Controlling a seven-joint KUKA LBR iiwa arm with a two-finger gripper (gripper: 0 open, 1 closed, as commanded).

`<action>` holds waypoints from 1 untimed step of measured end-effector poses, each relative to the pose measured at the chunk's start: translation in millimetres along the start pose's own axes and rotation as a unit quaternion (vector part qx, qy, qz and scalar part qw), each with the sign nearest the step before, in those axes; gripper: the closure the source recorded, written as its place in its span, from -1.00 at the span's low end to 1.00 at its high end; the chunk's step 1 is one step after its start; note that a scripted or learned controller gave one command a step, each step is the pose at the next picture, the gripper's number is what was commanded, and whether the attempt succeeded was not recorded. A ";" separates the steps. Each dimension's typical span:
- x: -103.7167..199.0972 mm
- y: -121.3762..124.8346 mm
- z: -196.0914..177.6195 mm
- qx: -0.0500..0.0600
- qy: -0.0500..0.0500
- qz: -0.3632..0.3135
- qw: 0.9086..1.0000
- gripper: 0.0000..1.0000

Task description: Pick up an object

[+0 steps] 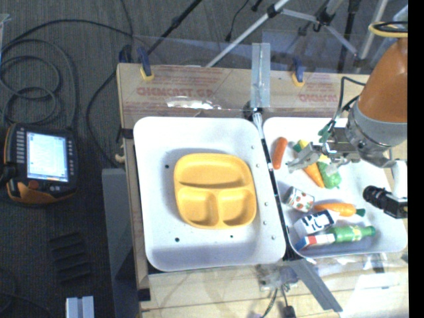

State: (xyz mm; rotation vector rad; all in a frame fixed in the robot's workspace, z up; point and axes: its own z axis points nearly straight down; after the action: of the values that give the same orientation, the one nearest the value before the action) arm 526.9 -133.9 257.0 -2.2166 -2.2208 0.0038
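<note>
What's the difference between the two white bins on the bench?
The left bin carries one yellow divided tray; the right bin carries many small items, among them toy carrots and a green bottle. The arm's gripper hangs over the right bin, not the left bin. Both are shallow, white and square-ish.

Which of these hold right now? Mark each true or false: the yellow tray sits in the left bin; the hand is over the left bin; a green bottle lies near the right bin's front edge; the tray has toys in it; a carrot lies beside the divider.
1. The yellow tray sits in the left bin. True.
2. The hand is over the left bin. False: it hangs over the right bin, among the toys.
3. A green bottle lies near the right bin's front edge. True.
4. The tray has toys in it. False: its compartments are bare.
5. A carrot lies beside the divider. True.
</note>
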 end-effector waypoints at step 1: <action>-48.2 36.5 40.5 0.000 0.000 0.065 0.998 -1.00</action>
State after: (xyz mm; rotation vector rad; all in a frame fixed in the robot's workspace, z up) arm 563.3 -182.1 216.3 -2.3559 -2.0734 0.0031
